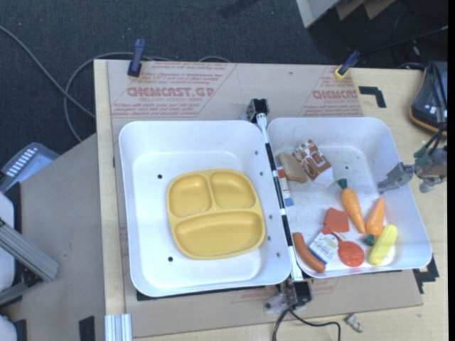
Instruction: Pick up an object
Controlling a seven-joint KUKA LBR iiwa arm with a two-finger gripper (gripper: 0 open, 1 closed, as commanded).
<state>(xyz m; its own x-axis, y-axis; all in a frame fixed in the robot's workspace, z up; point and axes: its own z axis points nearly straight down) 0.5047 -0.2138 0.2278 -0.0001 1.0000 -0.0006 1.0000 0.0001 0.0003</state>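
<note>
The right bin holds several toy foods: a brown-and-white waffle piece, a long carrot, a shorter orange carrot, a red square, a red tomato, a yellow corn cob, a sausage and a small white packet. My gripper reaches in at the right rim of this bin, just above and to the right of the carrots. It is small and partly cut off by the frame edge. Nothing shows in its grasp.
The left bin holds a yellow divided plate. A black divider strip runs between the bins. Clamps sit at the bench's far edge. An orange-rimmed dark object lies at the far right.
</note>
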